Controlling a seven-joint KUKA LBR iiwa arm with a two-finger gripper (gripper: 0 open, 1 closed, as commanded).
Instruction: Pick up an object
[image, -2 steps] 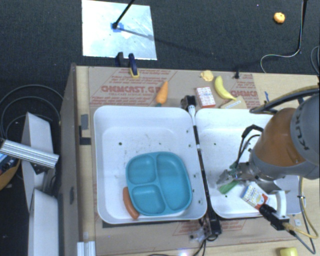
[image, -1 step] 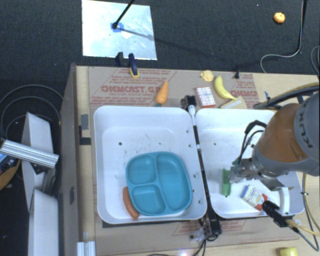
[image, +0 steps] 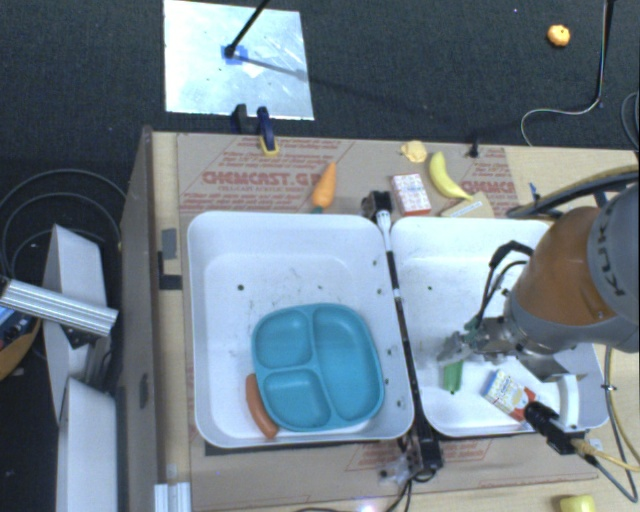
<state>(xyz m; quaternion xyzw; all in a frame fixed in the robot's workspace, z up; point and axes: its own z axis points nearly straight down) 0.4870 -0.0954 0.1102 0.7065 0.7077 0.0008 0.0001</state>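
Even, fairly bright overhead light washes the two white bins (image: 300, 250), whose walls are nearly blown out. Glare flares on the shiny foil sheet (image: 238, 58) at the top and on the metal bar (image: 60, 307) at left. Shadows are soft and short, faint under the blue divided plate (image: 317, 366). The dark floor (image: 70, 90) swallows detail. The picture is slightly soft and grainy throughout.

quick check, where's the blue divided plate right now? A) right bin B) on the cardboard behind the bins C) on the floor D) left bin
D. The blue divided plate lies flat in the left bin, with an orange sausage-shaped item beside its lower left edge; the gripper is over the right bin.
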